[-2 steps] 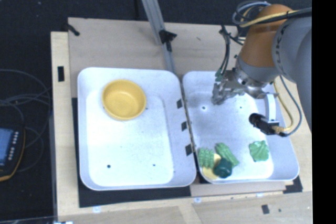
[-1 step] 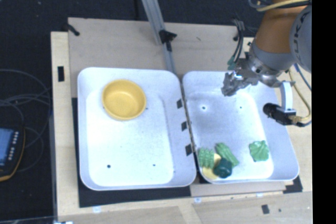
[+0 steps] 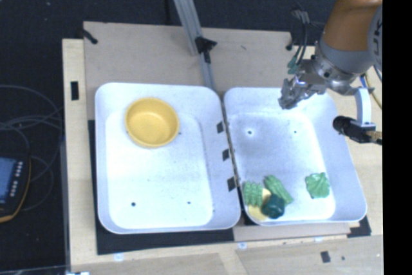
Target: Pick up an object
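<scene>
My gripper (image 3: 291, 98) hangs over the far edge of the right bin (image 3: 290, 138), well above its floor and with nothing visible in it. At that bin's near edge lies a cluster of small toys: a light green piece (image 3: 253, 192), a green ridged piece (image 3: 277, 187), a dark teal piece (image 3: 274, 207) on something yellow (image 3: 257, 210). A separate green toy (image 3: 317, 185) lies to their right. A yellow bowl (image 3: 152, 122) sits upright in the far-left part of the left bin (image 3: 161, 203).
A grey metal pole (image 3: 187, 9) slants up from between the two bins at the back. The bins stand on a pale wooden board (image 3: 141, 48). A handheld controller (image 3: 11, 183) with cables lies off the bench at the left.
</scene>
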